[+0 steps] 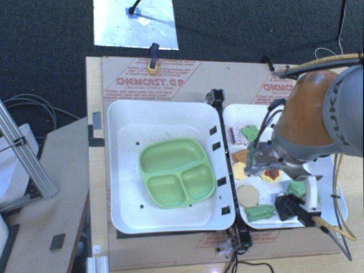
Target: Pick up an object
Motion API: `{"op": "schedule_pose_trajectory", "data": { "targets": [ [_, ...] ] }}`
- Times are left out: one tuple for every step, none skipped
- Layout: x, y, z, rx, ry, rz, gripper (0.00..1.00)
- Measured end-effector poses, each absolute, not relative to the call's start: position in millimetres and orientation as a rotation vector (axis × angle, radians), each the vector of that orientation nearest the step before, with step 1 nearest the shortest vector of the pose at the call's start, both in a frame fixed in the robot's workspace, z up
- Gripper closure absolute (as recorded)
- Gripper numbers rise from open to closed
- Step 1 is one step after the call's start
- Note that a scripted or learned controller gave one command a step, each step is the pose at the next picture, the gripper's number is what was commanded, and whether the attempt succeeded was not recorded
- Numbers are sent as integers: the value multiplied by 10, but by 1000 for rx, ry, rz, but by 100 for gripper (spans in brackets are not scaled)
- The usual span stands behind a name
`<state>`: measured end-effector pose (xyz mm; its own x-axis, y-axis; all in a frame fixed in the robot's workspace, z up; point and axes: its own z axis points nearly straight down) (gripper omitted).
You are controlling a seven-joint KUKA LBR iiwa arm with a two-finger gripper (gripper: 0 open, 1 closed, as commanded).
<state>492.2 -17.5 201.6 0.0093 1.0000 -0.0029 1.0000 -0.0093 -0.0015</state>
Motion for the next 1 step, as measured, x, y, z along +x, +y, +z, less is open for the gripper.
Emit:
{"op": "schedule_pose_trajectory", "data": {
  "targets": [
    [5254,632,2859,2203,2231,17,100]
  ]
}}
